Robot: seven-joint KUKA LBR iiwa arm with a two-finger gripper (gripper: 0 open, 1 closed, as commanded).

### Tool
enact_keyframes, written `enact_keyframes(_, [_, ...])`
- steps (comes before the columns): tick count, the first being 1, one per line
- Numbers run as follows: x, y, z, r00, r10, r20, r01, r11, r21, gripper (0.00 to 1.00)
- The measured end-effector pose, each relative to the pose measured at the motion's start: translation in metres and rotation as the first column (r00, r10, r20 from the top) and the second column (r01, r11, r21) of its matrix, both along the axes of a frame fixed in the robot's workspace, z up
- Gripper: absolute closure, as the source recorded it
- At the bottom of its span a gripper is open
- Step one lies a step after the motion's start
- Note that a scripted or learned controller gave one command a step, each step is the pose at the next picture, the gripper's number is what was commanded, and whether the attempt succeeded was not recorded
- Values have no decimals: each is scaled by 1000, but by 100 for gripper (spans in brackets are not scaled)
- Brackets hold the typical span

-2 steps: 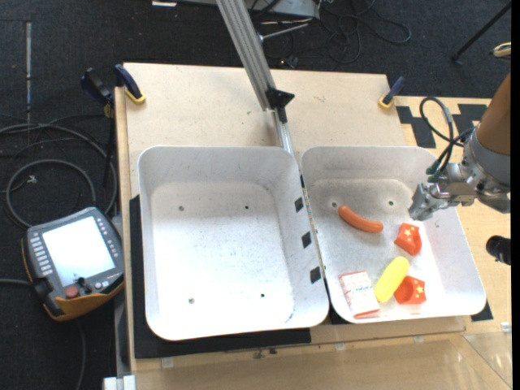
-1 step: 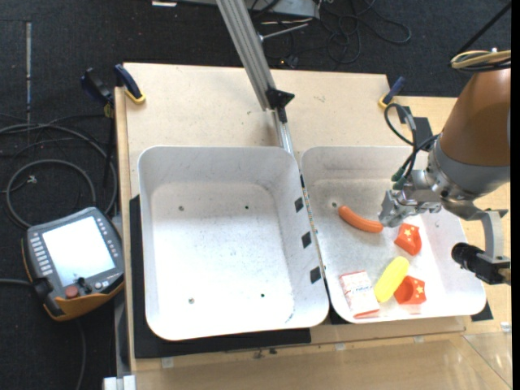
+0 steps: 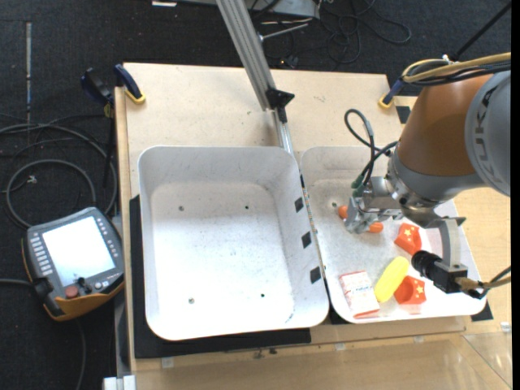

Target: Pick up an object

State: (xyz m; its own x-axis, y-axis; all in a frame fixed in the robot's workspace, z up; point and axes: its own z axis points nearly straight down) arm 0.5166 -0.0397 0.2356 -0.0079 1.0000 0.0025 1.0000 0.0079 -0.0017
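Right bin [image 3: 325, 169]: the gripper [image 3: 360, 218] sits low over a small orange piece [image 3: 374, 227] at the bin's centre; whether that tool is spread or pinching cannot be told. Towards the bin's front edge lie a yellow banana-shaped toy [image 3: 391, 278], orange blocks [image 3: 409, 239] and a white-and-red carton [image 3: 357, 291] (all likely light, rigid). The toy probably grips best across its narrow middle.
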Motion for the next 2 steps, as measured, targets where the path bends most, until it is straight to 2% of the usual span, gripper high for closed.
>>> enact_keyframes(1, [-2,49,-9,1000,1,0,-1,1000,-1,100])
enact_keyframes(2, [-5,100,3,1000,1,2,-1,1000,0,100])
